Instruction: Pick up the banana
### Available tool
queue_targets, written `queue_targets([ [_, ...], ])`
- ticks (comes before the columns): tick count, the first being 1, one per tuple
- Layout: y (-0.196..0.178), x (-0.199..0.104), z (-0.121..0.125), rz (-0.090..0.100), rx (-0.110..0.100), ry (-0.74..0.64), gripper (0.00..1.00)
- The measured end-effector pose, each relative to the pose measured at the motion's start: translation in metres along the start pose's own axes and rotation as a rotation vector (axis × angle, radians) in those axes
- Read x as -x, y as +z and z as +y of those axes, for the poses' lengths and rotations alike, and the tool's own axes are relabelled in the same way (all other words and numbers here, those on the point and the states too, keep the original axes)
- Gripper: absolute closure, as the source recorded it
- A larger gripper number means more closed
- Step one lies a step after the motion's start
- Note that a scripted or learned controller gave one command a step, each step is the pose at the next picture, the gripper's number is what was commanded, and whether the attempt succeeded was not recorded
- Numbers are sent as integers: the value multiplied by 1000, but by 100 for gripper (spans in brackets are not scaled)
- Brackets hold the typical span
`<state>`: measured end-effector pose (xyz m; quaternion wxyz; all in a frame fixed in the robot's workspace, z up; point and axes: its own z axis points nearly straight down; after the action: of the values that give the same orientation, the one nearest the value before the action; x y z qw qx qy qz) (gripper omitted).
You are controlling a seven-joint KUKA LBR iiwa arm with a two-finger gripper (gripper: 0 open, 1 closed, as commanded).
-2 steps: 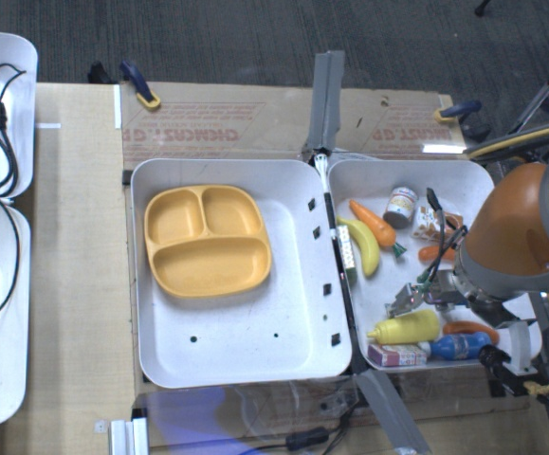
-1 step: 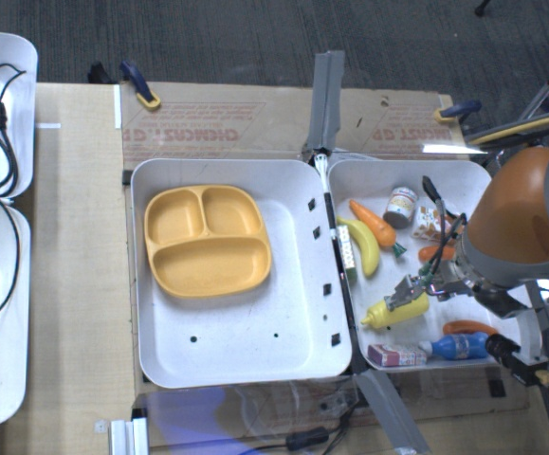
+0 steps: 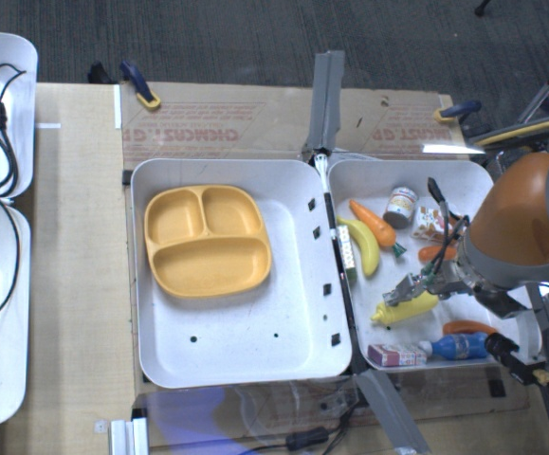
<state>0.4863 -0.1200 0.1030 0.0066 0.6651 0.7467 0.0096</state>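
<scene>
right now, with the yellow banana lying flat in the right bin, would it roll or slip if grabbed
The curved yellow banana lies flat on its side, so it probably won't roll. Its smooth, glossy-looking skin may slip between fingers. It looks rigid, likely a light plastic toy, and the orange carrot close by could get nudged.

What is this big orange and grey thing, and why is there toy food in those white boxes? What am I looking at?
You are looking down from a camera fixed above a workbench. The big orange and grey thing on the right is a robot arm. At its end is a gripper, the part that grabs things.

On the bench sit two shallow white bins side by side. The left bin holds a yellow plate with three sections. The right bin is full of small things: a banana, a carrot, a little jar, a yellow bottle and a blue bottle.

The robot's job is to pick up the banana. The banana lies in the bin, apart from the gripper, which is down by the yellow bottle. I cannot tell if it holds anything.
</scene>
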Motion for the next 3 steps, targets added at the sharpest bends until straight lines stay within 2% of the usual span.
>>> queue_targets([
  [1, -9, 1, 2, -3, 4, 4, 100],
  [2, -9, 1, 1, -3, 4, 4, 0],
  [3, 11, -2, -7, -3, -20, -192, 0],
])
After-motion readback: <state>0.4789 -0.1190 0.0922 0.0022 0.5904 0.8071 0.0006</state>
